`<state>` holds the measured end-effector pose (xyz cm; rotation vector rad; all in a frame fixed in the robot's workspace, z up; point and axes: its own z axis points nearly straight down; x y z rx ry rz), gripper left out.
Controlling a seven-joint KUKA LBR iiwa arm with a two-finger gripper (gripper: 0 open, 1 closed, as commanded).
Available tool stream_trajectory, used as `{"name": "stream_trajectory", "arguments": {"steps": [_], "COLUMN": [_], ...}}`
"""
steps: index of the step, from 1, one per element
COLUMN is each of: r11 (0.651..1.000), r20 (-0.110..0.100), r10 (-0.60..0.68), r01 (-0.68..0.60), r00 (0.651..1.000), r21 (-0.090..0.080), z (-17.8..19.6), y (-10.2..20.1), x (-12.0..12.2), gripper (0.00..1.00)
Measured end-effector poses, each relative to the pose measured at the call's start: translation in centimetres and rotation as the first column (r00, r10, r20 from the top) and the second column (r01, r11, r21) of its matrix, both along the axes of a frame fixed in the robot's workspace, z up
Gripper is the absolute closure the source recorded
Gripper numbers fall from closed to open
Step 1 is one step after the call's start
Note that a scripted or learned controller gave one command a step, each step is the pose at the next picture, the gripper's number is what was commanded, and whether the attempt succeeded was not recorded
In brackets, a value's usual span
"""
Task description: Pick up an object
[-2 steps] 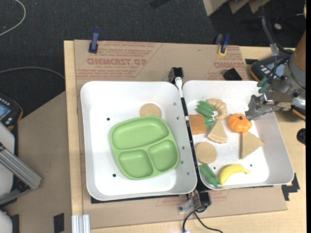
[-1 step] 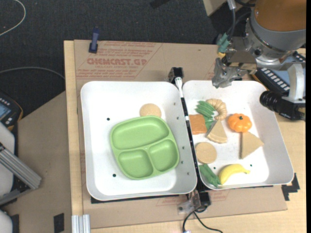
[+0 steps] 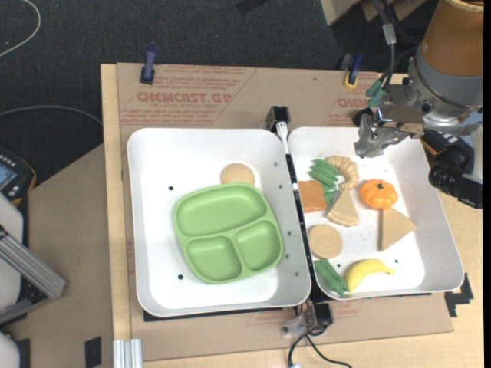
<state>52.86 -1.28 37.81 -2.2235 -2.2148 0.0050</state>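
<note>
gripper hovering over far edge of right bin, jaws cannot tell | nearest pick: pumpkin sitting just nearer, bin centre-right | advice: centring over pumpkin, descending straight, avoiding green beans to the left

Two bins, one green tray

"CHEMCAST" — red, on board
</note>
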Motion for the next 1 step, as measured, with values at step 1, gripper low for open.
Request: {"name": "stream_trajectory", "arguments": {"steps": [1], "r11": [1.0], "r20": [0.003], "r10": [0.006], "r01": [-0.006], "r00": [1.0], "r21": [0.002], "z": [1.9], "y": [1.49], "x": [-5.13], "gripper": [1.0]}}
